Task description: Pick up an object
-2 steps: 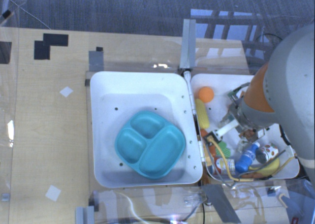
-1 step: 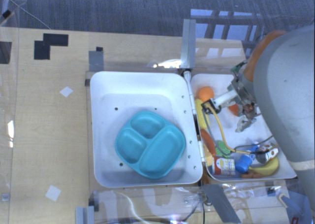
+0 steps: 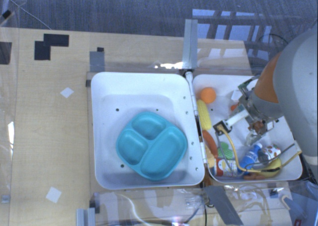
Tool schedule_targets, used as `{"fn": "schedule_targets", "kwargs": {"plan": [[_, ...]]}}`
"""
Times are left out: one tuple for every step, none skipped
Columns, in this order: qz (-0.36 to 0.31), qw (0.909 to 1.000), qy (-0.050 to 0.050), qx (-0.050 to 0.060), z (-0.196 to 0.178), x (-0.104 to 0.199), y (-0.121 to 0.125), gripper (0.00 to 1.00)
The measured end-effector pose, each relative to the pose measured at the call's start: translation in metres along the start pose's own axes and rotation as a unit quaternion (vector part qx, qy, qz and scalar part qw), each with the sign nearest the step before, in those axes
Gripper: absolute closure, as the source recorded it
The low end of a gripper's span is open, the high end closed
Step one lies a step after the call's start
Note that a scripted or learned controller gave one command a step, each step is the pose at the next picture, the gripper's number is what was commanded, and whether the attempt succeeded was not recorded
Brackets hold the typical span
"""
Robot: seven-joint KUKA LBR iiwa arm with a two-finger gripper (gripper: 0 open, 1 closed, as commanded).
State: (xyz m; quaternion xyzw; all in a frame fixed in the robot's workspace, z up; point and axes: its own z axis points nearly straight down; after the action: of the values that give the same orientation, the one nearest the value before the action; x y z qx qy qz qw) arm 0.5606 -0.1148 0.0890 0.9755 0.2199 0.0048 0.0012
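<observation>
While my grey arm (image 3: 298, 91) crowds the right white bin (image 3: 297, 173) on the pale wooden bench (image 3: 44, 135), its gripper (image 3: 258, 128) hangs above cluttered toys, grip unclear; a compartmented blue plastic plate (image 3: 151, 145) lies in the left bin (image 3: 99, 120).

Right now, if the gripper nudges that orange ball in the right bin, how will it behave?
The orange ball looks round and smooth, so it will likely roll. It sits near the bin wall beside the corn cob, which may stop it. It is probably light.
</observation>
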Motion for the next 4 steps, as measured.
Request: {"fn": "schedule_targets", "kwargs": {"plan": [[0.114, 0.9935, -0.003, 0.001, -0.027, 0.071, 0.01, 0.0], [0.084, 0.9965, -0.002, 0.001, 0.002, 0.044, 0.028, 0.0], [0.118, 0.993, -0.003, 0.002, -0.02, 0.038, 0.021, 0.0], [0.118, 0.9931, -0.001, 0.0, 0.0, 0.039, -0.015, 0.0]]}}
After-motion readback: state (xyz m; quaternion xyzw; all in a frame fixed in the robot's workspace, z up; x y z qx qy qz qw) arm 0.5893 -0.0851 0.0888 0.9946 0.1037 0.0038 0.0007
